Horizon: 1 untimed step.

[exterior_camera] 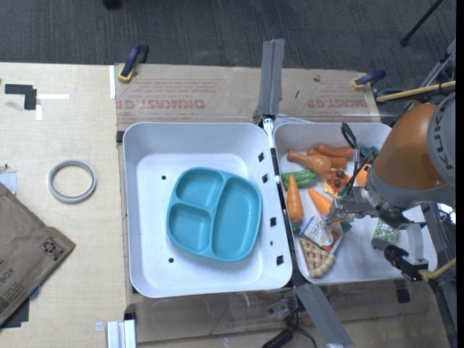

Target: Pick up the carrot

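So from the overhead camera we've got two shallow white plastic bins side by side on the light wooden worktop (65, 252). The left white bin (145, 267) has a light blue three-compartment plastic plate (214, 214) sitting roughly in its middle. The right white bin (362, 267) is where all the toy food is piled up.

The orange toy carrot (293, 199) lies near the right bin's left wall, running more or less top to bottom, green end up. Just beside it, lower down, we see a small white and blue packet (315, 230) and a waffle-patterned pizza-like wedge (317, 257). Higher up there's a tan toy drumstick (308, 160) and another orange piece (332, 151) near the back wall.

The grey arm with the orange band (406, 158) comes in from the right, and its end effector (335, 214) hangs low over the middle of the right bin, a bit to the right of the carrot and apart from it. We honestly can't tell how wide the thing is open or whether it's got anything, too cluttered there.

Off to the left on the worktop we have a grey tape ring (72, 180) and a brown cardboard box (25, 256)
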{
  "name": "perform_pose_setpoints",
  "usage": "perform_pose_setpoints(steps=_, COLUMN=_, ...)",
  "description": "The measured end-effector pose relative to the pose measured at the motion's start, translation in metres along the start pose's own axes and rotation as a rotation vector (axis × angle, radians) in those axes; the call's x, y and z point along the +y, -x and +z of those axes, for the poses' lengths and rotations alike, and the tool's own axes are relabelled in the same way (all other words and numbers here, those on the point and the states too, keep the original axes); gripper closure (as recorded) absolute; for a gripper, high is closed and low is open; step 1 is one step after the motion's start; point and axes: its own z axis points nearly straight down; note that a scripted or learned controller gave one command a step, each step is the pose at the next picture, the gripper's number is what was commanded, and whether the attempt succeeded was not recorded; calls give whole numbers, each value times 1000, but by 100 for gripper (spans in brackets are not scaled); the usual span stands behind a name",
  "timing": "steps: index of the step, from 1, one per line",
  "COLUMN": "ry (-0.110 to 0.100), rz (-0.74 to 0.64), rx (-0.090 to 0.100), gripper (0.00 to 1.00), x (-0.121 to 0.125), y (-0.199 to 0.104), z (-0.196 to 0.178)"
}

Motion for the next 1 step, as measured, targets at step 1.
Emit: perform_pose_setpoints(steps=1, ry=-10, rz=34, rx=-2, gripper=100, x=40, y=-62, z=-86)
